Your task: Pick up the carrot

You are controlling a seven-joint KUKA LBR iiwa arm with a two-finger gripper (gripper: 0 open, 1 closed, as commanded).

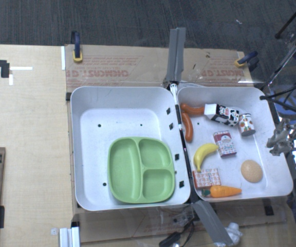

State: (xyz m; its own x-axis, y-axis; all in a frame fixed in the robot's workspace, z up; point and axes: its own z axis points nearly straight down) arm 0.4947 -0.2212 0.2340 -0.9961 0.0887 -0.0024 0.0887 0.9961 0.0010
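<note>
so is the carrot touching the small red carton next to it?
Touching, it seems. The camera view shows the carrot lying right along the lower edge of the small red carton, leafy end under its corner, with no white bin floor between them.

The carrot is small and orange, with a short green stub at its left end and a taper to a blunt tip at its right. It lies flat on its side, lengthwise almost left to right. It rests on the floor of the right bin, in that bin's near left corner, close against the near wall and well apart from the bin's far wall.
</note>
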